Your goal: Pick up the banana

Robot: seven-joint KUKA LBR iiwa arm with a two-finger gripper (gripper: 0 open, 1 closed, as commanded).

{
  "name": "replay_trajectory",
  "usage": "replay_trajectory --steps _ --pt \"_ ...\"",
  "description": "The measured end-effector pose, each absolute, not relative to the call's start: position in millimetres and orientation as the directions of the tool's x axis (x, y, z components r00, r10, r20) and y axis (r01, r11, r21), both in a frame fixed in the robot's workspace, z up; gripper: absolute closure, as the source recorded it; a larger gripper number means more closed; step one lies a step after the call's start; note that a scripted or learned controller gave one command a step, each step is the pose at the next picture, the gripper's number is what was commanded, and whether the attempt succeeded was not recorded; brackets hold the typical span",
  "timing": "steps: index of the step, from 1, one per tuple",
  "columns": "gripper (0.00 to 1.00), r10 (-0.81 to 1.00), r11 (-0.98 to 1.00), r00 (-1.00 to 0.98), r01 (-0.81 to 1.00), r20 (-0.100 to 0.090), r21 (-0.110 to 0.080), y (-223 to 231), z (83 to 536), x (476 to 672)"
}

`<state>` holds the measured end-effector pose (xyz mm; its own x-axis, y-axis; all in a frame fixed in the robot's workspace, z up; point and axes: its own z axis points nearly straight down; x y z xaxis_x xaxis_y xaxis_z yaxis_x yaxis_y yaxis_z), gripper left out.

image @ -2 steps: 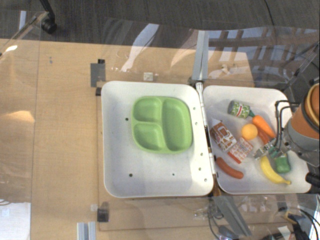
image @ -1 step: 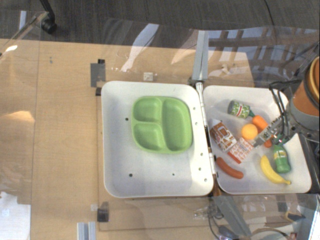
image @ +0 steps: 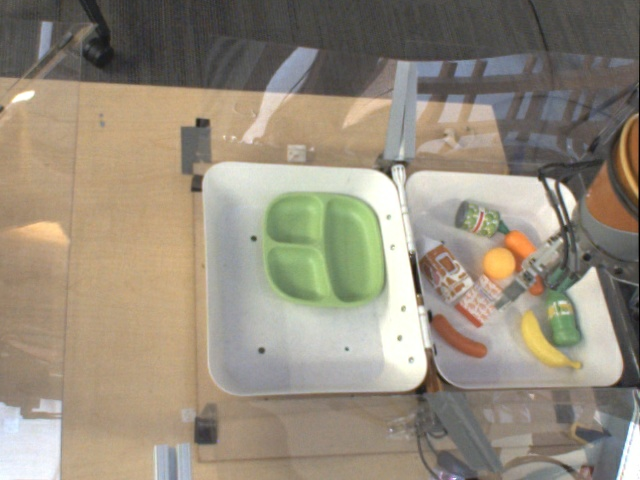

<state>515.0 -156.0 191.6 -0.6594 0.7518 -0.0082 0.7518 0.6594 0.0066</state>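
Observation:
The yellow banana (image: 548,341) lies in the right bin (image: 440,193) near its front right corner, its tip pointing right. A green bottle (image: 563,320) rests against its upper right side. My gripper (image: 522,282) reaches in from the right and hangs over the middle of the bin, up and to the left of the banana, close to an orange ball (image: 499,264). It holds nothing that I can see.
The right bin also holds a green can (image: 480,219), an orange carrot-like piece (image: 520,245), two small cartons (image: 447,273) (image: 480,302) and a red sausage (image: 459,335). The left bin (image: 235,353) carries a green divided plate (image: 325,248).

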Motion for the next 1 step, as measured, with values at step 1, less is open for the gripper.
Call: replay_trajectory --steps 1 --pt "0.00 0.709 0.705 -0.705 0.709 -0.005 0.004 -204.0 103.1 502.2"
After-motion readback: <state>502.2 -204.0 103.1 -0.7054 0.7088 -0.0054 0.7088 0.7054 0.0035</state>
